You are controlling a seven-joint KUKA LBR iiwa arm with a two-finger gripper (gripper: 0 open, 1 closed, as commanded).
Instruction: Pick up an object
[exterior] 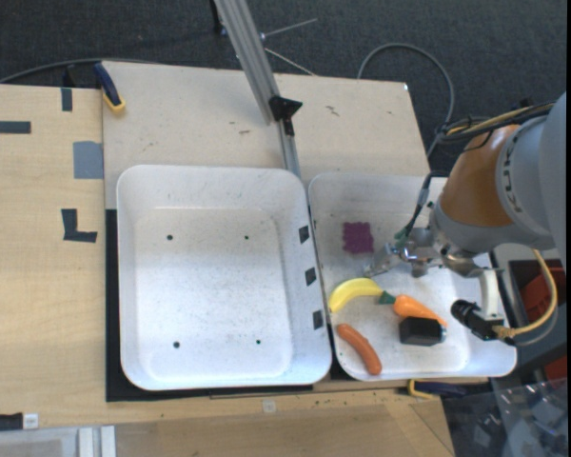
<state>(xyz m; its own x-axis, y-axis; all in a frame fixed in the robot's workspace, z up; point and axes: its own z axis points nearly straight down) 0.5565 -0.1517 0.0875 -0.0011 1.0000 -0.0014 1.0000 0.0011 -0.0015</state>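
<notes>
A: Where is the arm?

B: It reaches in from the right, grey with its orange band, over the right-hand bin. The gripper hangs low above that bin's middle, between the purple block and the bin's right side.

A: And the fingers, open or shut?

B: I cannot tell. The metal parts at the tip are small and blurred against the white. Nothing shows plainly between them.

A: What lies in that bin?

B: A purple block sits toward the upper middle, just left of the gripper and apart from it. Below it lies a yellow banana, curved, its right end close beneath the gripper tip. Whether they touch, I cannot say. Just right of the banana is an orange carrot with a green end, lying at a slant. A black object rests against the carrot's lower side. Toward the front rim lies a reddish sausage-shaped piece, slanted, near the banana's left end but apart from it.

A: And the left-hand bin?

B: It stands beside the right one, their rims meeting in the middle of the wooden surface.
</notes>
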